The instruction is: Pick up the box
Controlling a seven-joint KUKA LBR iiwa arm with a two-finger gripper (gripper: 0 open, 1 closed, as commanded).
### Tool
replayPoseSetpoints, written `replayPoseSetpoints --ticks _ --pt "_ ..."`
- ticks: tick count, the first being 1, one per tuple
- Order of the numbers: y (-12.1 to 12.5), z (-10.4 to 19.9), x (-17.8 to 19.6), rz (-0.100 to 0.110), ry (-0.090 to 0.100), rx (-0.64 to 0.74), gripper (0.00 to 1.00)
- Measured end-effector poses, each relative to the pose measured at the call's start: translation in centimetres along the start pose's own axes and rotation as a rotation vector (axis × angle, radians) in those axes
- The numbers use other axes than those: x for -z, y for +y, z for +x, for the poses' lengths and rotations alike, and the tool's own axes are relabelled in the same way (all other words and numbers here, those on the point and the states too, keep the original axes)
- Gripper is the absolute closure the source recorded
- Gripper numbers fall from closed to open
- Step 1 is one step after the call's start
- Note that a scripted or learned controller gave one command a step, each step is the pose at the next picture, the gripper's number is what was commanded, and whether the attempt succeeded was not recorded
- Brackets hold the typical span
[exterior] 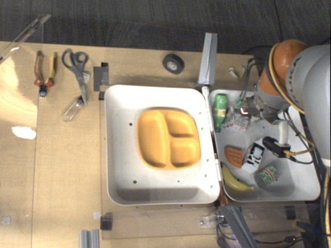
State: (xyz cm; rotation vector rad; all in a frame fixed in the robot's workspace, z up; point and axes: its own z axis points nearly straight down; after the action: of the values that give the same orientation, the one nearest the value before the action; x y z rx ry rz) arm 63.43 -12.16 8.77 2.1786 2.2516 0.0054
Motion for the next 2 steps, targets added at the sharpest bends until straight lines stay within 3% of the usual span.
replayPoseSetpoints --ticks 1,2 --pt "0.1 0.0 1.2 0.0 -0.001 0.005 1.0" --pt "3.8 6.0 9.9 0.003 0.002 -0.139 1.0"
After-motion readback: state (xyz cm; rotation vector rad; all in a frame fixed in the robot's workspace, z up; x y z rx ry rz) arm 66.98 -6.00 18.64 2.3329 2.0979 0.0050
